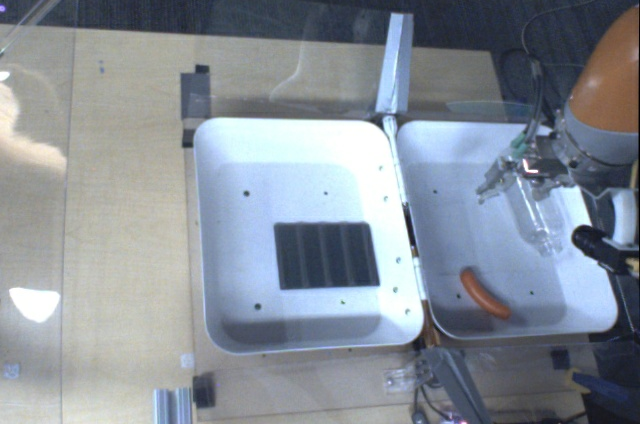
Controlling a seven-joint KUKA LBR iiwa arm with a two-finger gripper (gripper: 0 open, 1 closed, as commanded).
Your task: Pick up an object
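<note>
From the overhead camera view I see two white bins side by side on the wooden bench. The left bin (230,162) holds a dark ribbed rectangular block (326,255) lying flat a little below the middle of its floor, with bare white floor on every side of it and a good margin to each wall. The right bin (440,152) shares a narrow seam with the left one, and a metal upright bar (396,62) rises from the top of that seam.

In the right bin an orange sausage-shaped object (484,294) lies on the floor near the lower wall, tilted, its lower end close to the bin's bottom edge and its upper end pointing toward the seam. The floor above and to its left is open.

The arm (608,102) reaches in from the right, its orange band over the bin's upper right corner. The gripper (533,212) hangs above the right half of that bin, its clear fingers (541,224) pointing down. It is apart from the orange object, up and to the right of it. I cannot tell how its jaws are set, and I see nothing between them.
</note>
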